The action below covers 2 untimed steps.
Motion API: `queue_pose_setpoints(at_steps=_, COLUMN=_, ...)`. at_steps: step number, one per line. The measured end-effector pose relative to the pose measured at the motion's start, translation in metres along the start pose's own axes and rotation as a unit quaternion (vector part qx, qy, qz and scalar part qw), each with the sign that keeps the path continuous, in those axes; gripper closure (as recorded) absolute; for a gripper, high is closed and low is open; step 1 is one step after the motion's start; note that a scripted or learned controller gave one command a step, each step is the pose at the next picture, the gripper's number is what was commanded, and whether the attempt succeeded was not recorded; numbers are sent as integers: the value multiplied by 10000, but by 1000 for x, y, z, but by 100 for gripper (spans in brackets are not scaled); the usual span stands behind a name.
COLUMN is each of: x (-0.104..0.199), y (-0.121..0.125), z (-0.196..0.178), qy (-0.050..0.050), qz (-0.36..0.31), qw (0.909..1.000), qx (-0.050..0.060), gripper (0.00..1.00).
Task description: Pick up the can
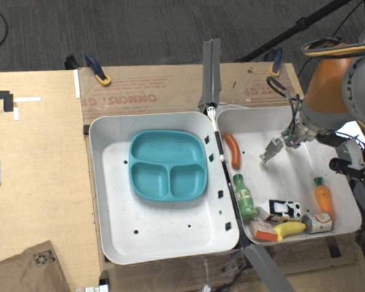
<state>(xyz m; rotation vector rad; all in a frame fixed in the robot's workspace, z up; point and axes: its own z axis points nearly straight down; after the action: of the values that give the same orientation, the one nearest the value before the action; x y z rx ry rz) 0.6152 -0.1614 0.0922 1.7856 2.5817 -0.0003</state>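
Along the near edge of the right bin [353,215], the can [318,223] lies on its side beside a banana [289,229], with a black-and-white box [285,208] just behind them, a green bottle [243,197] at the left wall and a carrot [322,198] to the right. Farther back, the gripper [270,150] hangs over bare bin floor, well apart from the can, and whether its jaws are spread or closed cannot be told. A hot dog [233,150] lies farther left, and the left bin [108,196] holds a teal divided plate [168,165].
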Motion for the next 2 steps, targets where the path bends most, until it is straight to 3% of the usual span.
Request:
queue_pose_setpoints(at_steps=1, x=0, y=0, z=0, qy=0, qz=0, qw=10000, qx=0, gripper=0)
queue_pose_setpoints(at_steps=2, x=-26, y=32, z=0, qy=-3, qz=36, qw=10000, qx=-1, gripper=0)
